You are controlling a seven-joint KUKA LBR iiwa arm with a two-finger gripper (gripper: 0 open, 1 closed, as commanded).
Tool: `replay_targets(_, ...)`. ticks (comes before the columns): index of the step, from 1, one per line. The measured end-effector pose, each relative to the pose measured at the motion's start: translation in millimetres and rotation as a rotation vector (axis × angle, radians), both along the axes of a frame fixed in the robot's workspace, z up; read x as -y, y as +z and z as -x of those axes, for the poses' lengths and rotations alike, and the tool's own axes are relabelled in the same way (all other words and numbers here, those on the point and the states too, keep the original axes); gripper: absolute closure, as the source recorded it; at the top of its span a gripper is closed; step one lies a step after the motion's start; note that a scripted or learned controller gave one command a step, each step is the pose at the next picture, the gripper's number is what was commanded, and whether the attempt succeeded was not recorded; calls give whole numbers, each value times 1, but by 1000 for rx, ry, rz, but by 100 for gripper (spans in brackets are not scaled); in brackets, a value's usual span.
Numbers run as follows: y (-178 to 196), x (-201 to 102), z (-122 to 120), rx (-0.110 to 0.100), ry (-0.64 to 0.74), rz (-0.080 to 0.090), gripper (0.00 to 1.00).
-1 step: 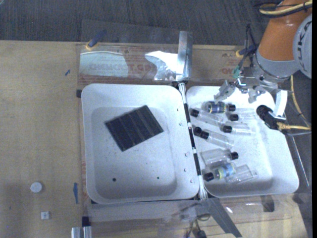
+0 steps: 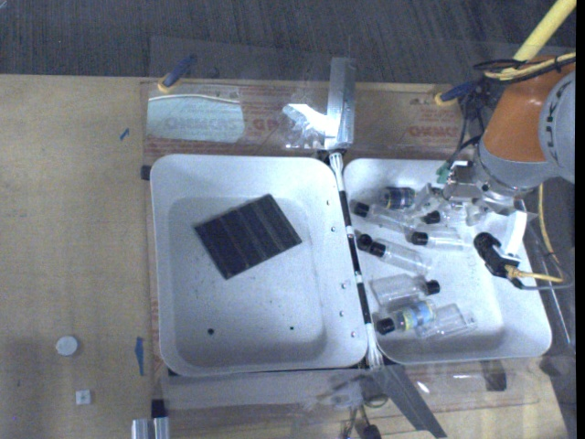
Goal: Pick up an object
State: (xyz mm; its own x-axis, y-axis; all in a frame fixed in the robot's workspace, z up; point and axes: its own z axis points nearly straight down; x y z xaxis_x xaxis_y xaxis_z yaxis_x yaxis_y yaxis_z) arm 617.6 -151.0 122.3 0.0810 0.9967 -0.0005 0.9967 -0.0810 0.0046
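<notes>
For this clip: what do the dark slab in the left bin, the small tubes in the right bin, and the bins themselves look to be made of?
dark slab: matte black, faintly ribbed in parallel bands; likely rubber or foam, possibly plastic.
small tubes: see-through bodies with black caps, so probably clear plastic, perhaps glass.
left bin and right bin: smooth white, rounded moulded corners, dull sheen; looks like plastic.

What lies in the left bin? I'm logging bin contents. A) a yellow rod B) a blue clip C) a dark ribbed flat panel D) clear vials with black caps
C: a dark ribbed panel lies flat and askew in the left bin, while the black-capped vials are all in the right bin.
</notes>
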Motion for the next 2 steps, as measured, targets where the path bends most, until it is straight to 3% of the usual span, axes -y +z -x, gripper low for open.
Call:
replay_targets(1,-29,43,-10,2,-25,-5,0)
replay_targets(2,-26,17,3,-6,-13,-2,0)
